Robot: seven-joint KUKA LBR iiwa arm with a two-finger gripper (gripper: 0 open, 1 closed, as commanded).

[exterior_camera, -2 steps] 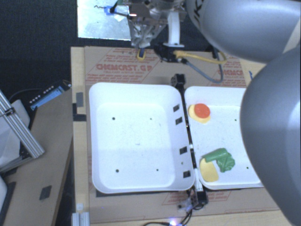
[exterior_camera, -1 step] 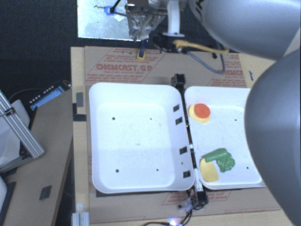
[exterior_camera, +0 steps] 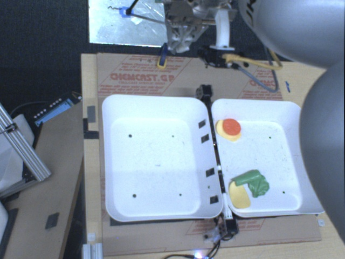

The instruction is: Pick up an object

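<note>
Arm reached in from the right, claw point(exterior_camera: 180, 39) raised above the counter beyond both bins; finger state could not be told. Right bin point(exterior_camera: 280, 112) held an orange-and-yellow piece point(exterior_camera: 229, 129) by its far-left corner and a green piece point(exterior_camera: 253, 181) touching a yellow one point(exterior_camera: 240, 196) at the near-left.

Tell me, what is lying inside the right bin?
The right bin holds an orange disc resting on a yellow piece near its far left corner, and a green toy overlapping a yellow one near the front. The arm covers the bin's right edge.
</note>
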